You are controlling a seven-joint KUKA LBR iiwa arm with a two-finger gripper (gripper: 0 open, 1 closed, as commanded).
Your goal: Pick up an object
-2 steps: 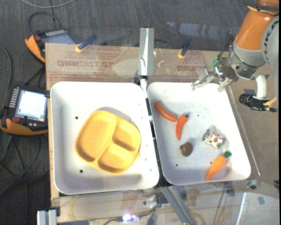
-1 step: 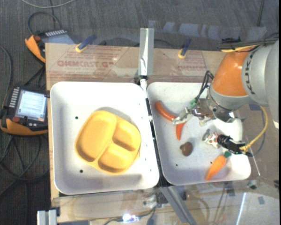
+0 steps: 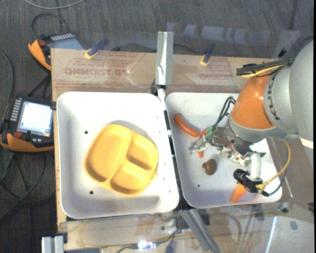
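Fingers mid right bin — brown object near.

Divided tray in left bin; sausage, small round piece, cone piece in right bin.

Robotics lab: teach pendant, floor cables.

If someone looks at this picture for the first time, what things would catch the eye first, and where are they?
The eye goes first to the yellow divided tray lying tilted in the left white bin. Next is the grey arm with its orange band, reaching in from the right over the right white bin. Under it lie small things: an orange sausage-shaped piece near the bin's upper left, a brown lump in the middle, and an orange cone-shaped piece at the lower right.
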